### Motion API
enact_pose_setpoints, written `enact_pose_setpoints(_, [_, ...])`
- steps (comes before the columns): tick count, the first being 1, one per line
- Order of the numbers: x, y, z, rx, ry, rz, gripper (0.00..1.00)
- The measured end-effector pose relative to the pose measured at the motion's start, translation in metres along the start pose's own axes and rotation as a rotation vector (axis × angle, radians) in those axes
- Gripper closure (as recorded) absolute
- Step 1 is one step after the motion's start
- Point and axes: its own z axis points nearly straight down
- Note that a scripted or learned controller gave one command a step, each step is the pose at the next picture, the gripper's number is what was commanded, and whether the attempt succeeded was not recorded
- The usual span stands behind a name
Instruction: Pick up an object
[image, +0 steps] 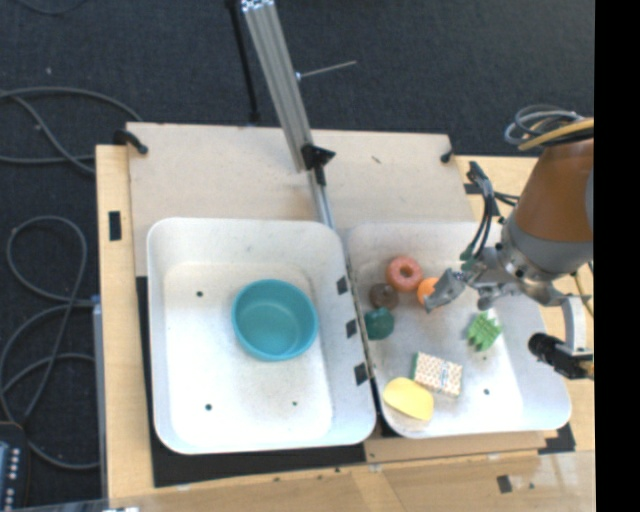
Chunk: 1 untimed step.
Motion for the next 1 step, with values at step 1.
enact_pose_setpoints(1, [0.0000, 0.0001, 0.0000, -0.001, 0.000, 0.001, 0.00])
